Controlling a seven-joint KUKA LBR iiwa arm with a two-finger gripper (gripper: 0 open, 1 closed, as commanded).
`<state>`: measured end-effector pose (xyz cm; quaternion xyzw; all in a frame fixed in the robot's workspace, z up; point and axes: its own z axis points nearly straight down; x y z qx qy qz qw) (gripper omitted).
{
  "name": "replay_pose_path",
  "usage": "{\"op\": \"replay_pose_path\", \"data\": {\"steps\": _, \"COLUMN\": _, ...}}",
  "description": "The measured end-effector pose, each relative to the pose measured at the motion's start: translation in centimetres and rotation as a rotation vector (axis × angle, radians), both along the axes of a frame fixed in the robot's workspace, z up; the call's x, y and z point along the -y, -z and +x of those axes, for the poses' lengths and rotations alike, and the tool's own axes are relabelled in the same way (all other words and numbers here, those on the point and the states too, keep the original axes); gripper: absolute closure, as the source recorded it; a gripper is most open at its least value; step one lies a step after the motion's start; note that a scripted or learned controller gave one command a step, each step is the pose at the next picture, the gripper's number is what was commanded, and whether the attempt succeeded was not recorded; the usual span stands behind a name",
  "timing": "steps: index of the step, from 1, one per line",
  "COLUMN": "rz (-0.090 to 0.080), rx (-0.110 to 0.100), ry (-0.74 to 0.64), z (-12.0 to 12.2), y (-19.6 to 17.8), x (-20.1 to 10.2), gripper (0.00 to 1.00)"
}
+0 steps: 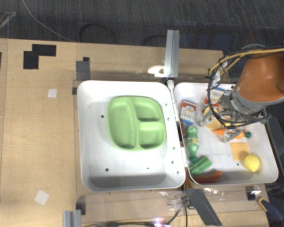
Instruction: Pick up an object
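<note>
From my seat I can place the claw only roughly: it sits low in the right bin, under the arm's orange band and a tangle of cables, and I cannot tell whether it is released or clenched. The wrist hides whatever lies directly beneath it; only an orange sliver and a small teal bit poke out beside it, too small for me to name.

Taking the yellow lemon near that bin's front right corner as my landmark: an orange-yellow block lies just behind it, touching or nearly so. To its left, along the front wall, lies a dark red piece, with a green ridged vegetable just behind that. Further back on the left stands one green bottle-like shape, and behind it one red and white packet.

Well left of the lemon, the left bin holds one pale green divided tray with three compartments. Two bins stand on the desk, whose left part carries black patches near the back.
</note>
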<state>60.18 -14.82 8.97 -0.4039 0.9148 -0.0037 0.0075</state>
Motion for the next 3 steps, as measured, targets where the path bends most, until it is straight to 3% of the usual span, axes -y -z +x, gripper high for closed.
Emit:
{"op": "replay_pose_path", "data": {"steps": 1, "rz": 0.003, "rx": 0.017, "ry": 0.004, "z": 0.5, "y": -1.6, "x": -0.3, "gripper": 1.00}}
{"op": "replay_pose_path", "data": {"steps": 2, "rz": 0.004, "rx": 0.015, "ry": 0.004, "z": 0.5, "y": -1.5, "x": -0.3, "gripper": 0.00}}
{"op": "replay_pose_path", "data": {"steps": 3, "rz": 0.000, "rx": 0.002, "ry": 0.007, "z": -6.2, "y": -0.2, "x": -2.2, "gripper": 0.00}}
